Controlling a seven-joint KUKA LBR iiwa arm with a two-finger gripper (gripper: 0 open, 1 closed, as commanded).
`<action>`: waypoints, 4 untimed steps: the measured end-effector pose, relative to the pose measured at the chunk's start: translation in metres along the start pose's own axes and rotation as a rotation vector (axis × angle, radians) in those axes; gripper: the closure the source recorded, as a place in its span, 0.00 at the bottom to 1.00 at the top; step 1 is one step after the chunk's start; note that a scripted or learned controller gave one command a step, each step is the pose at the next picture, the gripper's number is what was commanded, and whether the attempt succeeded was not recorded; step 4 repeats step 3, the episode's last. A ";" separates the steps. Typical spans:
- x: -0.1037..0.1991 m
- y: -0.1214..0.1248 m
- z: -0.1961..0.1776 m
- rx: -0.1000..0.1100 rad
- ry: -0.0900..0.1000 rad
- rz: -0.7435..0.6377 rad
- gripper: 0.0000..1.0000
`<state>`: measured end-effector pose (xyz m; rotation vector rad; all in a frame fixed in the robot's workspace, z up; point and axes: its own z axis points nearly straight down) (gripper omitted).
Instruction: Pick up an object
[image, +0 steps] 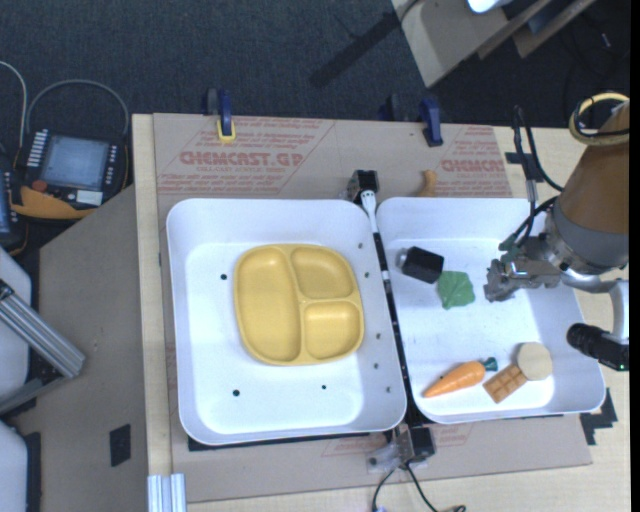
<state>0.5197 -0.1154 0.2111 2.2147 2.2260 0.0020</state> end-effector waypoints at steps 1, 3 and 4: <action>0.046 0.020 0.007 0.000 0.000 -0.001 1.00; 0.159 0.039 0.000 -0.001 0.002 -0.002 1.00; 0.159 0.039 0.000 -0.001 0.002 -0.002 1.00</action>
